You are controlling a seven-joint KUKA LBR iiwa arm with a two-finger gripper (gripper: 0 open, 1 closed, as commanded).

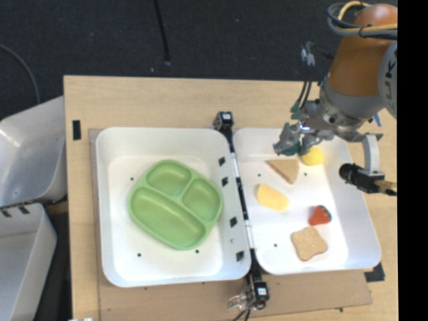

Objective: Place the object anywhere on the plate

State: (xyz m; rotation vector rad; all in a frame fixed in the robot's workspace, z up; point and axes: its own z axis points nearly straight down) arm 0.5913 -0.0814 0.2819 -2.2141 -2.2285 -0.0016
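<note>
A green sectioned plate lies in the left bin. The right bin holds a tan wedge, a yellow chunk, a small yellow piece, a red strawberry-like piece and a toast-shaped slice. My gripper hangs over the far part of the right bin, just above the tan wedge and left of the small yellow piece. I see nothing between its fingers.
A divider with black clips runs between the two bins. A black fitting sticks out at the right bin's right side. A white box stands left of the bench.
</note>
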